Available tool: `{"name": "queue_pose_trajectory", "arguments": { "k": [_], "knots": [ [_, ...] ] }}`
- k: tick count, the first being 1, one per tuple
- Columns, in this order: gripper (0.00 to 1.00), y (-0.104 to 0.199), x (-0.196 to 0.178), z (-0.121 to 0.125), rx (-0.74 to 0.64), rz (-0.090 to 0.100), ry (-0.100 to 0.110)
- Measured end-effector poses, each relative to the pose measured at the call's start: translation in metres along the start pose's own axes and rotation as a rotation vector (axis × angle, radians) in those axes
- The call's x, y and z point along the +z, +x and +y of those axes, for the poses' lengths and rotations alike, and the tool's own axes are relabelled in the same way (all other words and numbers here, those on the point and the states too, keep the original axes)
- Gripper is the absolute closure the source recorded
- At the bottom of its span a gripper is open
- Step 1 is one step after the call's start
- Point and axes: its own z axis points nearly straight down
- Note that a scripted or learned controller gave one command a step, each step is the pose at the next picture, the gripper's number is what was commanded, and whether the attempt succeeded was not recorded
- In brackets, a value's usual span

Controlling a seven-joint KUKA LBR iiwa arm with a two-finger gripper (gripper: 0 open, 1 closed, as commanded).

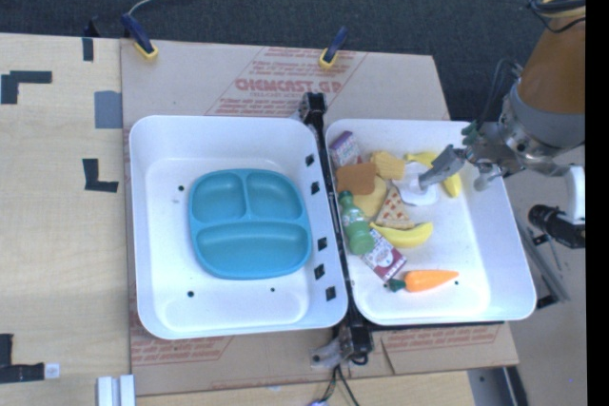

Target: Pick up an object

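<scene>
The right bin [495, 252] holds a pile of toy food: a carrot [428, 280], a banana [407, 235], a green bottle [357, 228], a brown bread slice [357, 178], a purple packet [344, 147], a red and white packet [383, 260] and a white piece [416, 193]. My gripper [460, 174] hangs over the bin's upper right part, just right of the white piece and above a small yellow item [453, 185]. It is open, with nothing held between its fingers.
The left bin [152, 204] holds a blue divided plate [252, 222]. A black divider clip strip [322, 204] runs between the two bins. The arm's grey body and orange band [561, 71] stand over the bench's right edge.
</scene>
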Motion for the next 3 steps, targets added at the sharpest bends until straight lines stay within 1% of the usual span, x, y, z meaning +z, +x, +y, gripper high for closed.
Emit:
{"name": "queue_pose_trajectory", "arguments": {
  "k": [1,2,3],
  "knots": [
    [0.0,0.017,0.168,0.067,-0.001,0.0,-0.009],
    [0.0,0.035,0.169,0.107,-0.001,-0.007,0.006],
    [1.0,0.037,0.16,0.108,0.0,-0.006,-0.002]
  ]
}}
